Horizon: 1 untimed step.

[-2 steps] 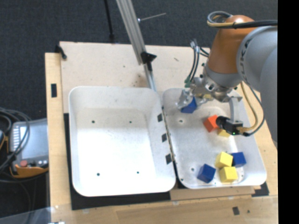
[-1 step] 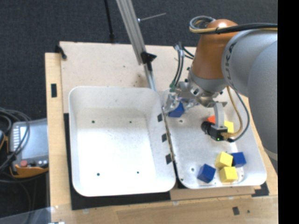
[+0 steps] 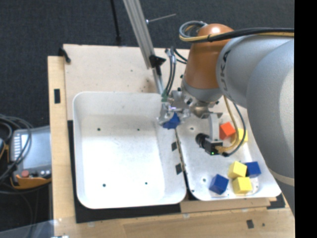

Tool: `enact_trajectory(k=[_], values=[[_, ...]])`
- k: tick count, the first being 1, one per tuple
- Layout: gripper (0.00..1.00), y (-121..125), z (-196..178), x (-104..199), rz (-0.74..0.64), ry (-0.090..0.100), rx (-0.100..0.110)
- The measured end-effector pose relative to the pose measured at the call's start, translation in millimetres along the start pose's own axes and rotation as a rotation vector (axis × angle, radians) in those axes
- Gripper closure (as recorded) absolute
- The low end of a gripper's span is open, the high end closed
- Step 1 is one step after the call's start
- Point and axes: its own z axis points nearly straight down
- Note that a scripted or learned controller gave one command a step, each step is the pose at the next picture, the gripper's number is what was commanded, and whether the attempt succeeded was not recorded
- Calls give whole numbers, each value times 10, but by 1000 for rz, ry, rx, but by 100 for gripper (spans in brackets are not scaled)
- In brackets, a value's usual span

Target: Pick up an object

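Gripper (image 3: 171, 117) at divider between two bins, fingers clamped on small blue block (image 3: 172, 122), held above left rim of right bin (image 3: 262, 190). Block looks rigid, light, smooth-faced; flat opposite sides give best hold. Other blocks in right bin: orange block (image 3: 227, 130), two yellow (image 3: 237, 169), two blue (image 3: 218, 183). Left bin (image 3: 79, 133) alongside.

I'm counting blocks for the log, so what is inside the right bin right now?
In the right bin: two yellow blocks, two blue blocks and an orange block. The arm covers the bin's far part, so more could lie there.
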Motion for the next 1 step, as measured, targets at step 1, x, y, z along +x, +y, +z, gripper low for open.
enact_trajectory(k=[1], values=[[100,-110,-218,539,-2,1,-4]])
